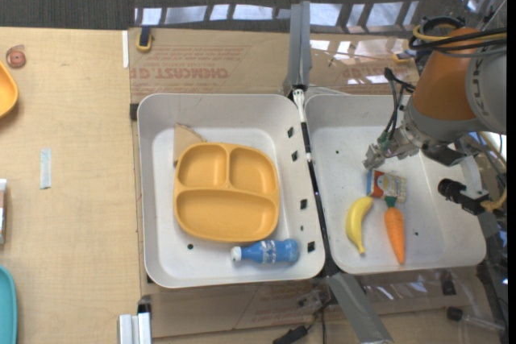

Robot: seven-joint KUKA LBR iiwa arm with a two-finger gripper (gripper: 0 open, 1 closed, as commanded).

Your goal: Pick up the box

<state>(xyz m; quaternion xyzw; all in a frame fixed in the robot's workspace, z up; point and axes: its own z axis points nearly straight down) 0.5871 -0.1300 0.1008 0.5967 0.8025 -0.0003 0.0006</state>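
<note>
Box (pixel 388 187) lies flat mid-floor of right bin (pixel 451 258), just beside banana (pixel 359 224) and carrot (pixel 394 234) | gripper (pixel 377 159) just above box's far end, finger state: cannot tell | advice: descend centred on box, clear of banana, close across its narrow sides.

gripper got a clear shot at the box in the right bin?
Probably yes. The gripper hovers just above the box's upper end, and nothing lies on the box. The banana and carrot sit close below it, which may crowd a grasp from that end.
</note>
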